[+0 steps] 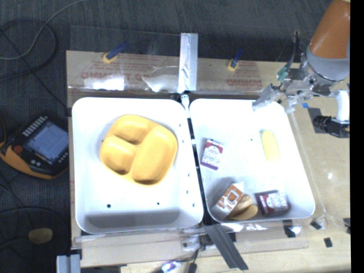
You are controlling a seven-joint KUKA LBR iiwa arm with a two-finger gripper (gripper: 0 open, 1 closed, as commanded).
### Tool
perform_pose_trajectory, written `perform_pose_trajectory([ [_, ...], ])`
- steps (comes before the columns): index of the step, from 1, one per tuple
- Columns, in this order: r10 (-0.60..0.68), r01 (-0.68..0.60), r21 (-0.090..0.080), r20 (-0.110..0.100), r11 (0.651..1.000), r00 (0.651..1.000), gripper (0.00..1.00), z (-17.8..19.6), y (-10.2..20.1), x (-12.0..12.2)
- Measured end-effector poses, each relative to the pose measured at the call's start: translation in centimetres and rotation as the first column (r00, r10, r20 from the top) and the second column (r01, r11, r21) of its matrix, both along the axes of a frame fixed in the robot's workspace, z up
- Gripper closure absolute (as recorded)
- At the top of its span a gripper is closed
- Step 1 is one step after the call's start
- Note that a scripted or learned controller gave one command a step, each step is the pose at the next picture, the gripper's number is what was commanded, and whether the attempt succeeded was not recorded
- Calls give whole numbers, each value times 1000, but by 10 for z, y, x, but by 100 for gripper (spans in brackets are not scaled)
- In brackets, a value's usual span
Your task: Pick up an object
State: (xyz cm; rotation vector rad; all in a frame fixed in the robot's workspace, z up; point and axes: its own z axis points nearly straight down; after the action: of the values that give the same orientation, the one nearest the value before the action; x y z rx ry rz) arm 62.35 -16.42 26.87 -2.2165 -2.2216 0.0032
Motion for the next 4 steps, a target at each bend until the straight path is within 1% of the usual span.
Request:
perform_pose_trajectory([
  [1,66,-66,-4,-2,998,998,0,-113,-37,25],
  [2,283,-283,-14,28,959,959,0,-162,-48,-15],
  [3,283,-283,-19,31,959,959,100,-153,-48,-14],
  [4,283,-283,-19,31,959,959,0,-153,-48,-14],
])
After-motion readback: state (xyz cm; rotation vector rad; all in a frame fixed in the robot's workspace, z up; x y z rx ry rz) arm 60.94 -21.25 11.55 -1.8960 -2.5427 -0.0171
